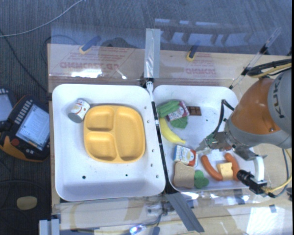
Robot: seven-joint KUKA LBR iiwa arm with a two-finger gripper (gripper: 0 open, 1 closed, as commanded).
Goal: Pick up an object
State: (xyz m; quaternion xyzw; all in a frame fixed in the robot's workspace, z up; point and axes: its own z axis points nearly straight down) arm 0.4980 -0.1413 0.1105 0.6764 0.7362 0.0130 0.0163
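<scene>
**Operator:** White plastic, two bins side by side on my tabletop [103, 58]. Nearest me in the right bin [210, 94] I see a slice of bread [184, 175] with a small green piece [201, 180] touching its right side. Just beyond those lie a sausage [211, 168], a yellow cheese cube [226, 170] and a second sausage [231, 158] partly under the arm.

**Observer:** Where is the pincer?

**Operator:** My pincer [213, 143] sits low over the middle of the right bin, pointing left, just right of a small white carton [184, 154]. Whether it is released or clenched I cannot tell; the tips are too small and dark against the wrist. I see nothing between them. The orange band of the arm [257, 109] covers the bin's right side.

**Observer:** And further in?

**Operator:** A banana [169, 132] lies along the divider, left of the carton. Beyond it is a green vegetable [168, 106] with a small red and white packet [177, 115] on it, and a brown chocolate piece [195, 111] just to its right.

**Observer:** The left bin?

**Operator:** The left bin [73, 180] holds a yellow divided plate [113, 133] in its middle, with a small tipped cup [78, 110] touching the plate's far left corner. Off the tabletop to the left, a control pendant [27, 129] lies on the floor.
</scene>
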